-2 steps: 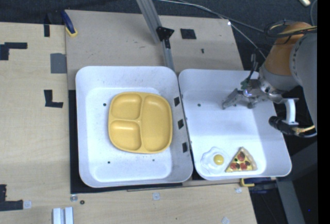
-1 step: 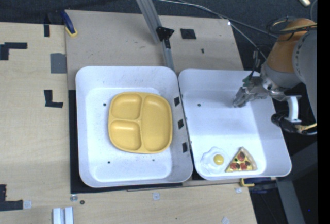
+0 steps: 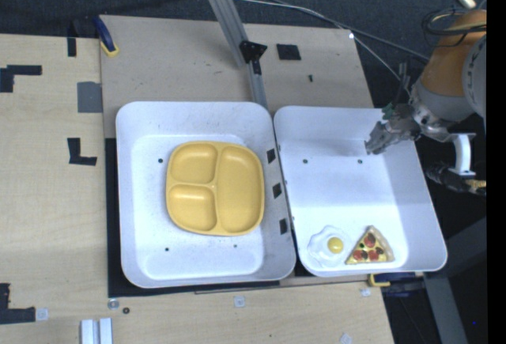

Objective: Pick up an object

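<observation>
the worktop (image 3: 47, 176) is pale wood with black tape marks, and two white bins sit on it side by side, touching along their inner edges. i will place everything from the right bin (image 3: 411, 176), since the arm works there.

the arm (image 3: 451, 77) comes in over that bin's far right corner, grey with an orange band above the wrist. its end effector (image 3: 378, 141) hangs over the bin's far right part, just inside the right wall, tilted down and inward. nothing sits between its tips, but it is too small and dark for me to tell whether they are apart or together.

the things to pick lie at the bin's near end, well away from the end effector. a toy pizza slice (image 3: 371, 247) rests flat in the near right corner, its point toward the far end and red and green toppings on it. just beside it, toward the left bin, lies a toy fried egg (image 3: 328, 244), white with a yellow yolk. the two look nearly touching, though i cannot say whether they do.

the left bin (image 3: 138, 176) holds a yellow plate (image 3: 215, 187) with three compartments, lying flat near its middle.

beyond the right bin's far left corner a grey pole (image 3: 225, 6) slants up from the worktop, and thin cables (image 3: 316, 14) trail across the dark floor beyond.
</observation>
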`<control>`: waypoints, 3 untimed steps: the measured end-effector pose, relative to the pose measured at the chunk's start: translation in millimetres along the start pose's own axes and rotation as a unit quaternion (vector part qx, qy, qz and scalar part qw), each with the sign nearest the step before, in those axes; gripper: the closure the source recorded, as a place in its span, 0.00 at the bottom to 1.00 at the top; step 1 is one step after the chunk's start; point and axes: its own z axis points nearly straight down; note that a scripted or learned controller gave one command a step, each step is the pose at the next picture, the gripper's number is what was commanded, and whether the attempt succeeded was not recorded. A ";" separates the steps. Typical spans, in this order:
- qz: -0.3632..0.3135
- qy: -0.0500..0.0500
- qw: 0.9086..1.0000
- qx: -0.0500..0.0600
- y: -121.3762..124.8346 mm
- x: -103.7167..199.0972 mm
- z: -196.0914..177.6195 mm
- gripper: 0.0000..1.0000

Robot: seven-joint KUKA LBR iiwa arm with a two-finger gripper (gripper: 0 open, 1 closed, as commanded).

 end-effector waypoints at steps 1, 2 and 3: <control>0.000 0.000 1.000 -0.001 -4.2 2.4 -44.8 1.00; 0.000 0.000 1.000 0.000 -3.5 2.8 -74.1 1.00; -0.001 0.001 1.000 0.002 -19.2 44.6 -71.2 1.00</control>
